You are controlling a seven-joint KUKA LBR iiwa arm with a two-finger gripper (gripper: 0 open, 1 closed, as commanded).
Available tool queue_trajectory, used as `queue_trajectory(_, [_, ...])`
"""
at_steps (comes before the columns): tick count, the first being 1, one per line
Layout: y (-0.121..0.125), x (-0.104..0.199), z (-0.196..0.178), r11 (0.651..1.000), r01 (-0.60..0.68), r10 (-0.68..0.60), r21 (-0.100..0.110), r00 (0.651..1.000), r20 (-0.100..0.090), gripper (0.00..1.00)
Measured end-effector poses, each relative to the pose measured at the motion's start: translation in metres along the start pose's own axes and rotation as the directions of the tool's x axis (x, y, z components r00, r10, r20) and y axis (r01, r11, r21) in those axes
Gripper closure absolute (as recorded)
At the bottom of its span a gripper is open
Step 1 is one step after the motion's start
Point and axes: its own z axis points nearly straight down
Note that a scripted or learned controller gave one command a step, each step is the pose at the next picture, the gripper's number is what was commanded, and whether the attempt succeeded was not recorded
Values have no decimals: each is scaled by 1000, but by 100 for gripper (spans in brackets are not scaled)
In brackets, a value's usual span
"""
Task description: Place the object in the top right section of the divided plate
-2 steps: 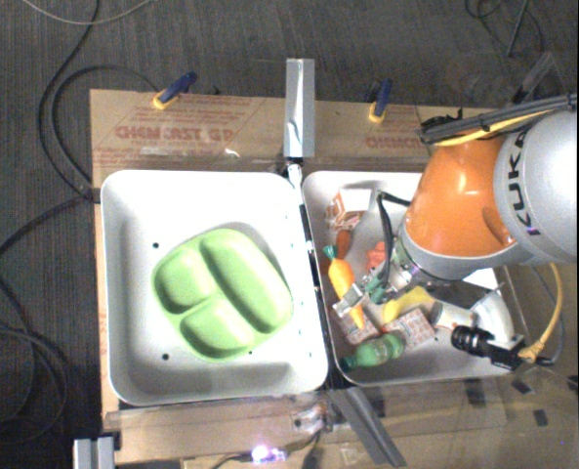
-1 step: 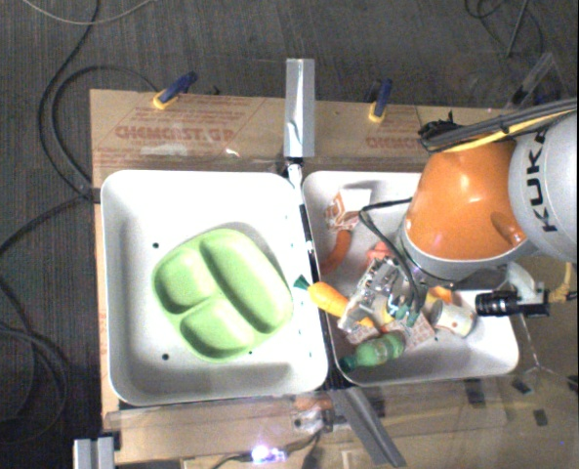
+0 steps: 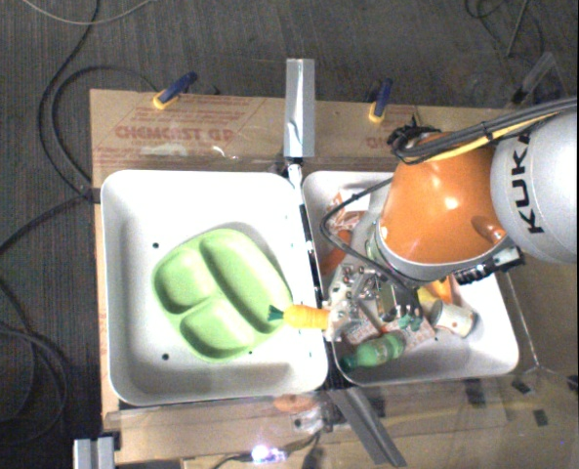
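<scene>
Green divided plate (image 3: 223, 291) in left bin (image 3: 133, 203); carrot (image 3: 304, 315) at its four o'clock rim; tool (image 3: 352, 311) grip unreadable.

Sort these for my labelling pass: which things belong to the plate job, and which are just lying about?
Job:
- green divided plate
- toy carrot at the plate's edge
- arm's wrist

Lying about:
- green bottle
- other clutter in the right bin
- blue clamps

The arm (image 3: 445, 213) hides most of the right bin (image 3: 494, 360) and the clutter in it. A bottle (image 3: 372, 352) there is partly covered. The arm runs off the right edge.
</scene>
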Motion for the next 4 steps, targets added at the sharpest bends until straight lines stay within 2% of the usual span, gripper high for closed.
queue_trajectory(1, [58,3,-13,999,42,-42,0,999,0,100])
queue_trajectory(2, [110,6,-41,968,253,-253,0,968,0,100])
queue_trajectory(3, [81,-15,-13,976,218,-218,0,976,0,100])
queue_trajectory(4, [81,-15,-13,976,218,-218,0,976,0,0])
